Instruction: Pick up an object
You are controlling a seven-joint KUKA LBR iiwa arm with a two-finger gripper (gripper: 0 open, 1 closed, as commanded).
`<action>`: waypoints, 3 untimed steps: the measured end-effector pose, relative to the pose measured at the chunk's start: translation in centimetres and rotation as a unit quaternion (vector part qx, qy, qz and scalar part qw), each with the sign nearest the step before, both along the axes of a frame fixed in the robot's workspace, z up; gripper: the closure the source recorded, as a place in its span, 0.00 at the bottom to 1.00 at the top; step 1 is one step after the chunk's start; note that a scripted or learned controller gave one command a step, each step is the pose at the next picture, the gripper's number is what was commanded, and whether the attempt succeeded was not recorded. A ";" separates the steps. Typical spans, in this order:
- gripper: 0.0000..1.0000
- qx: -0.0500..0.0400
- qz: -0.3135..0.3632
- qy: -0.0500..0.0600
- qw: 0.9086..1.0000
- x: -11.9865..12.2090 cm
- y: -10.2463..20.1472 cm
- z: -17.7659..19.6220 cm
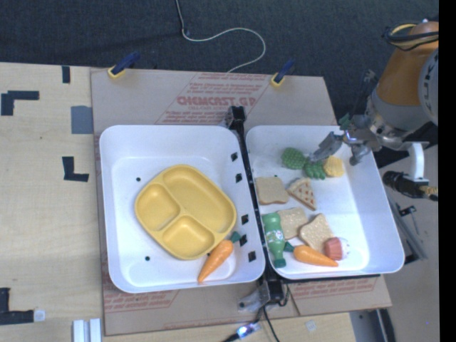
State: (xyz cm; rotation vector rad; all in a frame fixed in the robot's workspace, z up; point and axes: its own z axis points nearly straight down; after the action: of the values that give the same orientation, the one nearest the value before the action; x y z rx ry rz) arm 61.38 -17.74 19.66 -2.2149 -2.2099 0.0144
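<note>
Claw hangs with fingers spread over the right bin, toward two o'clock, straddling nothing yet. Your likeliest target, the yellow piece, sits beside the green leafy toy; closing here could pinch both, or knock one aside.

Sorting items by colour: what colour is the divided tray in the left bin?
Yellow tray, camera view.

Arm cut off at right edge. Gripper partly covers the yellow toy; finger state indiscernible. Cable runs off top.
</note>
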 end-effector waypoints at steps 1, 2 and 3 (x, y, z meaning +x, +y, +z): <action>0.00 -0.001 0.002 -0.007 1.000 0.3 0.0 0.9; 0.00 -0.001 0.002 -0.004 1.000 0.7 0.6 -5.4; 0.00 -0.001 0.002 -0.005 1.000 0.6 0.8 -10.8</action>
State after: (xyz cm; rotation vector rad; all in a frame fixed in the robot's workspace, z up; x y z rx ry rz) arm 61.96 -16.99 8.86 -2.2163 -2.2218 0.0061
